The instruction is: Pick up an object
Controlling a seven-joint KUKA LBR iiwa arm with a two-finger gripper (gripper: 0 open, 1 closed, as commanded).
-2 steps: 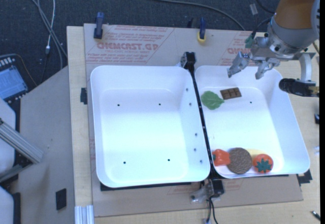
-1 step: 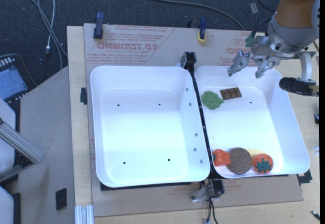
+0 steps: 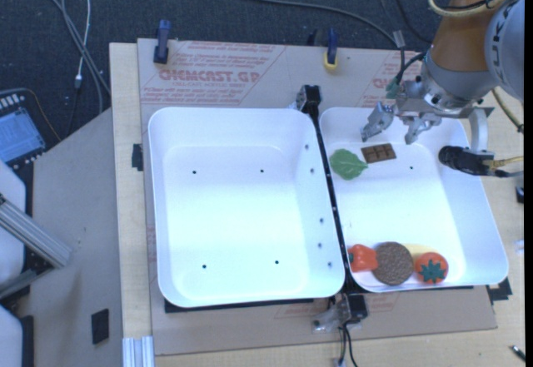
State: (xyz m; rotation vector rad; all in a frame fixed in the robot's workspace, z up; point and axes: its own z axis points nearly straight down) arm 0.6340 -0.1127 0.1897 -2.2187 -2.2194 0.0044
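Brown round patty (image 3: 392, 263) front, open jaws (image 3: 391, 129) above chocolate bar (image 3: 379, 153)

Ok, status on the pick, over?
Pincer open, above right bin's far end. Brown block just below it, not gripped. Green leaf close beside block.
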